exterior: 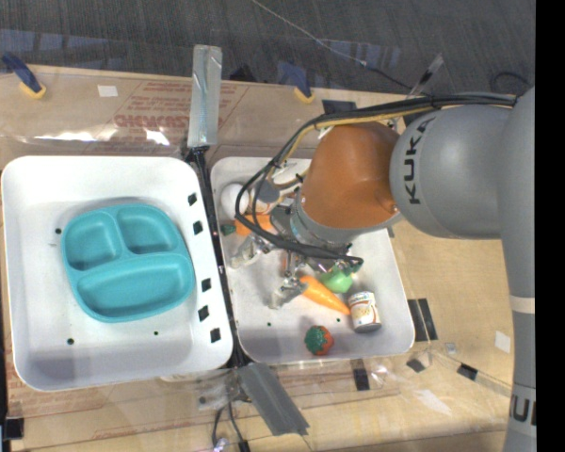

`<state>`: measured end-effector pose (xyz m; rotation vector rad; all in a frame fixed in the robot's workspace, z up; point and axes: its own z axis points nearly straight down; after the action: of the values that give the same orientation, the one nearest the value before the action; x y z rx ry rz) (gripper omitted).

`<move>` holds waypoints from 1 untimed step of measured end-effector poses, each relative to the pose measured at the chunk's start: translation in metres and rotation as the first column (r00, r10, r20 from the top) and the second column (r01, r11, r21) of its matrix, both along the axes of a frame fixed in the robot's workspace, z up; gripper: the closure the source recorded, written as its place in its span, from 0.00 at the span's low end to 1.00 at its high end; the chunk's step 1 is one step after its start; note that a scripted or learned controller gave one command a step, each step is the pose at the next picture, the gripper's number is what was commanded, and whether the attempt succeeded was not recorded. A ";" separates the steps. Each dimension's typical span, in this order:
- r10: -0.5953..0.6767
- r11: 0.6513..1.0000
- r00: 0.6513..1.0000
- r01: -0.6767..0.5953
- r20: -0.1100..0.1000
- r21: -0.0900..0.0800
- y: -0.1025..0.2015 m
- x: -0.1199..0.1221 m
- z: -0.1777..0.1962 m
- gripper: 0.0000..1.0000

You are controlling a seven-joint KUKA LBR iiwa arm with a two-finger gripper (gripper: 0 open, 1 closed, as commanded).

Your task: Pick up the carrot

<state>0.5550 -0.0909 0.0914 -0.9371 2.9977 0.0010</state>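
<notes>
The carrot is orange and lies on the floor of the right bin, its tip pointing right. My gripper hangs low over this bin, just left of the carrot. It is open, with bare bin floor between its metal fingers. The finger nearest the carrot sits at the carrot's left end; I cannot tell whether it touches. The orange wrist band and grey arm cover the bin's back right part.
A green round item touches the carrot's far side. A small can and a red-and-green ball lie toward the front. Another orange item and a white cup sit behind the gripper. A teal divided plate lies in the left bin.
</notes>
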 end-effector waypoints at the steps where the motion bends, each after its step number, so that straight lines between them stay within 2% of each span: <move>1: 0.006 1.000 1.000 -0.006 0.001 0.001 0.002 0.001 0.010 1.00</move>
<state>0.5560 -0.0884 0.1016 -0.9456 2.9934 0.0023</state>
